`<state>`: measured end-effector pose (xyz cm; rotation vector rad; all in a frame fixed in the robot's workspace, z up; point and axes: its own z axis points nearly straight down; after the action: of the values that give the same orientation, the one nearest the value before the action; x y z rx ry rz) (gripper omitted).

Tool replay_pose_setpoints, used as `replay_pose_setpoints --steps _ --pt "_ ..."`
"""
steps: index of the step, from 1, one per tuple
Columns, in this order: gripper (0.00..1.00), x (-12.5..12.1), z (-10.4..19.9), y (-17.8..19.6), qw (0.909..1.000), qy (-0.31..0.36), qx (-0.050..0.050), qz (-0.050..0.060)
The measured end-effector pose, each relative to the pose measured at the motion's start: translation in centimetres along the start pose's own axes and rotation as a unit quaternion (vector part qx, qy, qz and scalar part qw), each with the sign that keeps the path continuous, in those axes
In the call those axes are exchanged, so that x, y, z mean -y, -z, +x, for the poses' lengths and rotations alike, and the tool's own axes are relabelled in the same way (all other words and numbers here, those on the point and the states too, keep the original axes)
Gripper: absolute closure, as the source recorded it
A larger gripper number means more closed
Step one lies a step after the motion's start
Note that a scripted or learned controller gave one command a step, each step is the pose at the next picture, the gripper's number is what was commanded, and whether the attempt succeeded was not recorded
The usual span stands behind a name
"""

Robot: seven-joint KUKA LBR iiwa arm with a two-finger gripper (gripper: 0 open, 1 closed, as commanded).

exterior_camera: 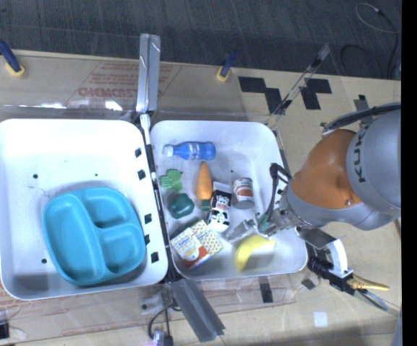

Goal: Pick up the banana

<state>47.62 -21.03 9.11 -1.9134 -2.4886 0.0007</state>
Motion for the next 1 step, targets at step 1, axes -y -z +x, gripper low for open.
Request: replay_pose_setpoints --steps 1 --pt "1.0 -0.01 0.0 0.97 1.0 0.002 0.0 0.0"
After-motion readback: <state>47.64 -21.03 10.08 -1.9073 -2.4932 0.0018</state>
